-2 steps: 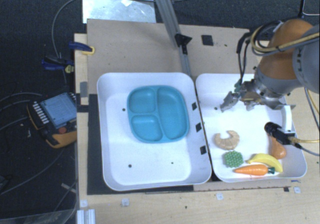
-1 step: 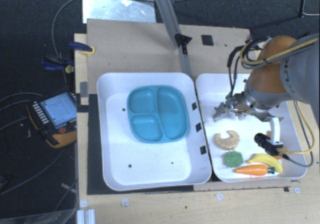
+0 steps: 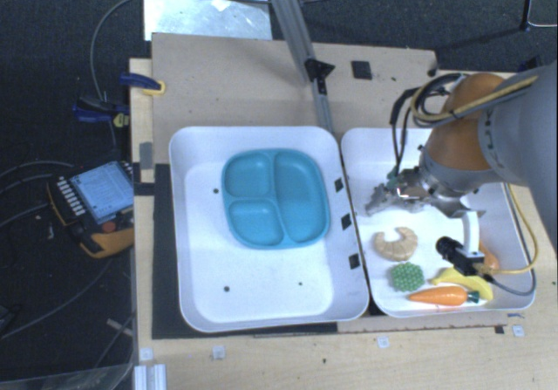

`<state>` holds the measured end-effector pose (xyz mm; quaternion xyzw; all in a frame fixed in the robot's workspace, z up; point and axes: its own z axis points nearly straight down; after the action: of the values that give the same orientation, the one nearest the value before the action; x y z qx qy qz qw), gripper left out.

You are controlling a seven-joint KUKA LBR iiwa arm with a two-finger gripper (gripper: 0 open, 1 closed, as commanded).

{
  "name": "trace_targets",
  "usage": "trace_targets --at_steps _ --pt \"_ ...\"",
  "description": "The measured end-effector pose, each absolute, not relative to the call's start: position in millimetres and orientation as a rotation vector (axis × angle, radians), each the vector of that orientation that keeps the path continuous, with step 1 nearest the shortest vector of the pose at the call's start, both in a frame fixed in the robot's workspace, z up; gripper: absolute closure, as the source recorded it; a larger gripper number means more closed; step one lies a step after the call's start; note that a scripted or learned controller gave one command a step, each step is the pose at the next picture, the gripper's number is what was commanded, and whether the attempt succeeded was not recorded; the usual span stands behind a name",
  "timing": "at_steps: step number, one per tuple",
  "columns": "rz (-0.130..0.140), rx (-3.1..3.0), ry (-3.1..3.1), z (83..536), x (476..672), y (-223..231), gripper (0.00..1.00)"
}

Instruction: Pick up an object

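Nothing picked up yet, judging by the view: hovering low over the right bin, gripper sitting at the bin's left side, just above and left of the croissant. Fingers too small and blurred to read, so cannot tell how far open, and no object showing between them. Whole pick seemingly remaining: choosing an object, closing on it, lifting.

Lying in the right bin, clustered toward the near edge: croissant in the middle, green ball just below it, carrot along the front rim, banana just above the carrot, partly hidden behind a black part of the arm. Something orange peeking out at the far right, too hidden to name.

Resting in the left bin: a blue plate with three compartments, nothing showing in any of them.
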<state>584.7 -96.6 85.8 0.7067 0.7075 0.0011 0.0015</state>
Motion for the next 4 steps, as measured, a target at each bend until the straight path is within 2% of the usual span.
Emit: trace_targets --at_steps 1,3,4 --pt "0.01 2.214 2.217 99 586.9 -97 1.0" --pt "0.007 2.212 2.223 217 595.5 -98 1.0" --pt "0.006 2.209 2.232 230 607.4 -46 1.0"
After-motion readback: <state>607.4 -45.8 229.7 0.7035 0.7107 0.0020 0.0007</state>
